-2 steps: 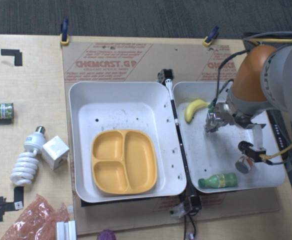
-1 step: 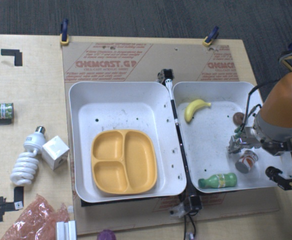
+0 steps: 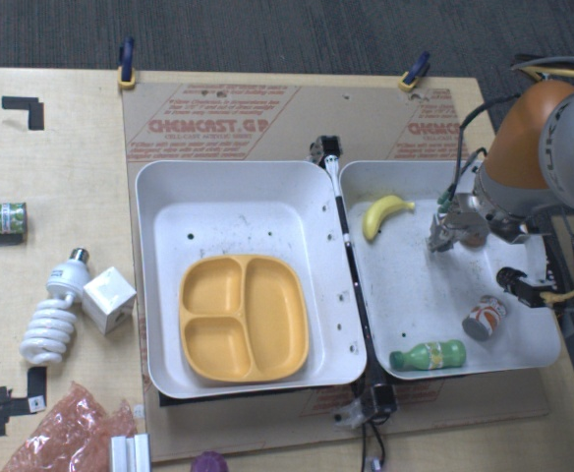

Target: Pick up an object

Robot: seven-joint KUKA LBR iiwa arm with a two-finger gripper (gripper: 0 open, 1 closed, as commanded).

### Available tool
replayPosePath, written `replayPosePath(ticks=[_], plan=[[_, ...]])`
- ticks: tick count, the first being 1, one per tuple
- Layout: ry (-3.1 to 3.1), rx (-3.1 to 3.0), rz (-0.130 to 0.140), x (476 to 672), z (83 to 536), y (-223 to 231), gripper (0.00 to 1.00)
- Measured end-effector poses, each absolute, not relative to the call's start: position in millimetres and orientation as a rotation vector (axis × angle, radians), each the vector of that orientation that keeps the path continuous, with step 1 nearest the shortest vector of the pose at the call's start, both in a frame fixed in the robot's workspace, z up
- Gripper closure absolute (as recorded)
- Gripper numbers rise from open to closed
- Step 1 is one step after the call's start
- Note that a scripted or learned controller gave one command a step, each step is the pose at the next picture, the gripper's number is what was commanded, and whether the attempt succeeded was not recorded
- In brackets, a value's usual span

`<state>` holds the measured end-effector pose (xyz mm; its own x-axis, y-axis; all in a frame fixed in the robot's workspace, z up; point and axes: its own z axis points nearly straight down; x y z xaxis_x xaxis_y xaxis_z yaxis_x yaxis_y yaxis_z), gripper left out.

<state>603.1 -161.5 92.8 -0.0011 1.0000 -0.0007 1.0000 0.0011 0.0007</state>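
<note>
Plainly, three candidates for picking are seen inside the shallow white right-hand bin [image 3: 405, 180], which serves as the landmark: a curved yellow plastic banana [image 3: 385, 214] near its far left corner, a green plastic bottle [image 3: 429, 356] lying on its side along its near wall, and a small red-and-white can [image 3: 485, 319] tipped over toward its near right corner. The banana is judged light, stiff and somewhat smooth; a grip across the thick middle of its curve is judged safest, since the tapered ends could slip out. The bottle is judged light and rounded, prone to rolling, and is best taken across its body. The can is judged small, hard and slippery, and its place close to the bin's right wall would leave little room for a finger. The grey two-finger gripper [image 3: 446, 236] is seen over the far middle of that bin, with the orange-banded arm [image 3: 523, 146] behind it at the bin's far right. Whether the jaws stand wide or narrow cannot be told, as they are small and blurred, and nothing is seen held between them. The banana lies just beside the jaws, toward the bin's left wall and apart from them; the bottle and can lie well apart, toward the near wall.
</note>
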Motion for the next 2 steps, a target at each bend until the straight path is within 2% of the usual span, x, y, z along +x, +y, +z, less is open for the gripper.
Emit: replayPosePath(ticks=[1, 2], plan=[[2.222, 2.216, 0.0, 659.4, 93, -191, 0.0], [2.221, 2.221, -0.001, 598.2, 93, -135, 0.0]])
